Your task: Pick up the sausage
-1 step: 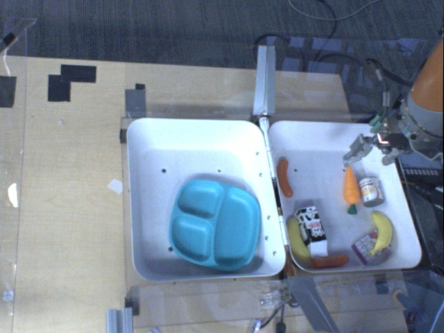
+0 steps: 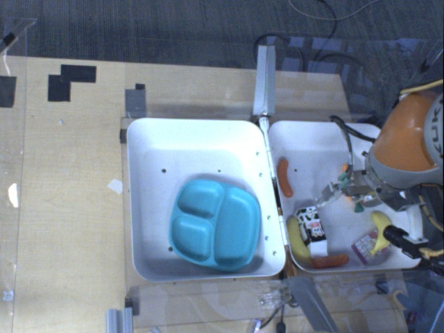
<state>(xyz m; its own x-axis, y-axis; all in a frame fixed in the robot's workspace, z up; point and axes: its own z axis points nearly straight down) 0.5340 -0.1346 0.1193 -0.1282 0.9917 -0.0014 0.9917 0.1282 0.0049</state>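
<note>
Presently the sausage [image 2: 283, 177] lies along the right bin's [image 2: 312, 134] left wall, long axis running near-to-far, left of the claw [image 2: 345, 187]; whether the claw is spread I cannot tell.

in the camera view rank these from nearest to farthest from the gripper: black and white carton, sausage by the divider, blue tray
Measured from the gripper:
1. Black and white carton, just below-left of it in the right bin.
2. Sausage, along the right bin's left wall.
3. Blue tray, across the divider in the left bin.

Tray [image 2: 215, 224] in L bin [image 2: 149, 137], sausage [image 2: 284, 177] in R bin [image 2: 305, 134]
</note>
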